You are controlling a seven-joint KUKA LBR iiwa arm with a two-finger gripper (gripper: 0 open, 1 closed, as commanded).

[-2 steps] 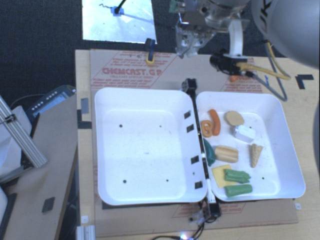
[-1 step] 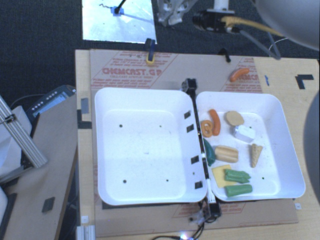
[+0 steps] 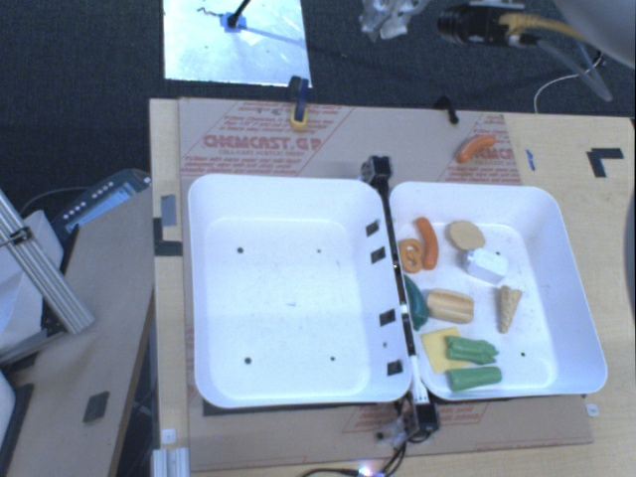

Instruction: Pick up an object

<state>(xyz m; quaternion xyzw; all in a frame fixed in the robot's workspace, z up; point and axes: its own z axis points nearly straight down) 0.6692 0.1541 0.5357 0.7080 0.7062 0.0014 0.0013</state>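
An object is yet to be chosen: the toy foods lie together in the right bin (image 3: 571,256), well below the gripper (image 3: 393,13), which hangs at the top of the view over dark floor, beyond the counter's (image 3: 616,167) far edge. Whether the gripper is open or closed I cannot tell; it is pale and blurred.

For a clean pick I would judge the easiest targets to be those with free space around them. The cone (image 3: 509,307) lies alone, down and to the right of the gripper, apart from its neighbours. The white block (image 3: 486,264) sits just beside the round biscuit (image 3: 464,235), so closing there could nudge both. The two green pods (image 3: 472,363) rest against a yellow slice (image 3: 438,344), and the bun (image 3: 450,306) touches a dark green piece (image 3: 414,306) near the bin's dividing wall, a cramped place for a descent. The orange sausage (image 3: 427,241) lies next to a small ring (image 3: 408,255).

A second sausage (image 3: 475,148) lies on the printed cardboard sheet (image 3: 258,137) outside the bins. The left bin (image 3: 288,286) is down and to the left of the gripper. Its floor is smooth and white, likely slippery. A shiny plate (image 3: 234,28) lies on the floor to the gripper's left.
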